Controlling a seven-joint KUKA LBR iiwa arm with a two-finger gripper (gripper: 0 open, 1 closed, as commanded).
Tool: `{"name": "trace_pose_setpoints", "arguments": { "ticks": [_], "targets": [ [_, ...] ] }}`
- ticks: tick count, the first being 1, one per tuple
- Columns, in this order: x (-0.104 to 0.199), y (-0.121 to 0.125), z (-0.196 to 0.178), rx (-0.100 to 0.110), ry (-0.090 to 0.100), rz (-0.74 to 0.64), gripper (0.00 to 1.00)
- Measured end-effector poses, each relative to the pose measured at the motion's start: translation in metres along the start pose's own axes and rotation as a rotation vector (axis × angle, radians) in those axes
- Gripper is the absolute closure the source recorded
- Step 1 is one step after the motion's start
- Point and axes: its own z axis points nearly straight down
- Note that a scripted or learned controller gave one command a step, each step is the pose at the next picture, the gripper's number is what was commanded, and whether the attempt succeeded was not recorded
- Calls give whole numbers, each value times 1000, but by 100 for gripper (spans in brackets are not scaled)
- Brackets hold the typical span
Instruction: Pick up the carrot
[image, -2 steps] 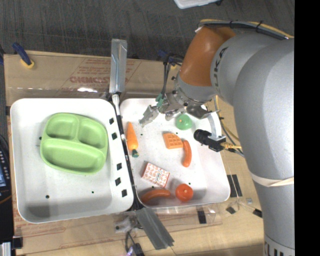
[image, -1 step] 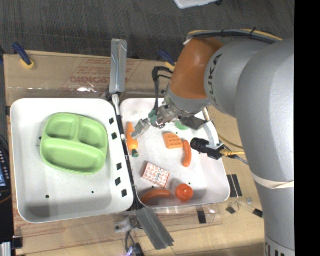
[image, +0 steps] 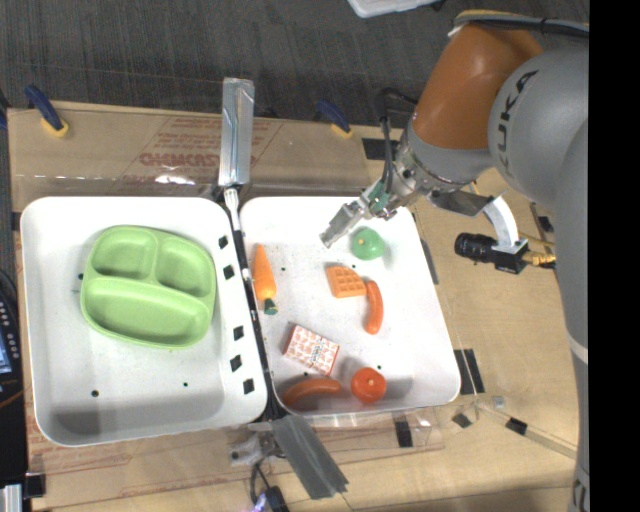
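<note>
- Approach step: the pincer (image: 345, 224) hangs over the right bin (image: 425, 330), holding nothing; I cannot tell its spread.
- The carrot (image: 264, 278) lies by that bin's left wall, apart from the pincer.
- Next: travel left, descend, straddle it lengthwise.
- Nearby: green ball (image: 368, 243), waffle (image: 346, 282), sausage (image: 373, 306); the wall crowds one side.

Arm (image: 520, 110) reaches in from right (orange band uppermost), gripper (image: 345, 225) angled down-left

dark carpet floor (image: 130, 45), cardboard-topped bench (image: 300, 135)
</note>
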Motion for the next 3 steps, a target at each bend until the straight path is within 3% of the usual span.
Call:
{"name": "trace_pose_setpoints", "arguments": {
  "ticks": [1,2,3],
  "targets": [
    [-6,15,-4,0,0,21,0],
    [0,14,92,4,4,-170,0],
    [89,17,75,1,3,-567,0]
  ]
}}
